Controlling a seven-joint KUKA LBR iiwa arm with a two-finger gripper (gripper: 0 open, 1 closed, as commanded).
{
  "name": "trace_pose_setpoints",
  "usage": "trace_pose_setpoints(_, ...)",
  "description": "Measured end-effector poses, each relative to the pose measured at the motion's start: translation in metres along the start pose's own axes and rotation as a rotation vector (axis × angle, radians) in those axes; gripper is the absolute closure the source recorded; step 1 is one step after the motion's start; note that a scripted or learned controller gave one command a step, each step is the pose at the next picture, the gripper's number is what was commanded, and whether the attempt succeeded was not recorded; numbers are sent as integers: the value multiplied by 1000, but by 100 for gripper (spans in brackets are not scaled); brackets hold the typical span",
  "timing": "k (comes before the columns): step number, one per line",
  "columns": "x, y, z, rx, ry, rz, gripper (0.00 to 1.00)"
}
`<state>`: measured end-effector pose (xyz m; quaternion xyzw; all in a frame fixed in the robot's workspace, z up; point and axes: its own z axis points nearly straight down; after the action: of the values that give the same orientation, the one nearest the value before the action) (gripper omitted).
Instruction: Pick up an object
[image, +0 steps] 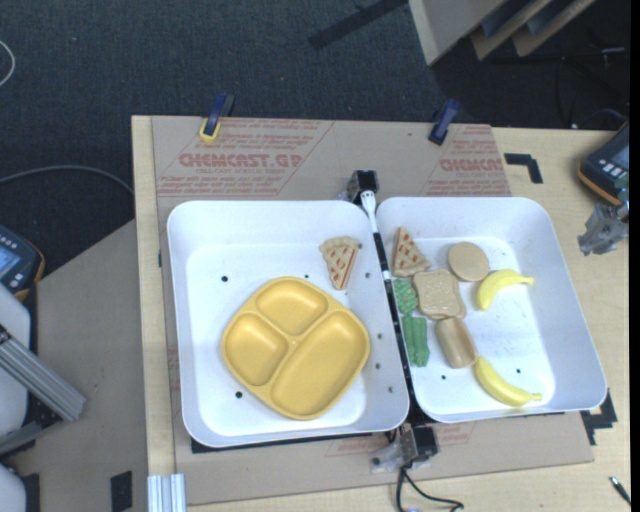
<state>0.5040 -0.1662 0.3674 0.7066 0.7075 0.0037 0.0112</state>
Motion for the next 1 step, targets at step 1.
trace_pose_setpoints(1, 0, 1, -10, -3, -2, -1, 100)
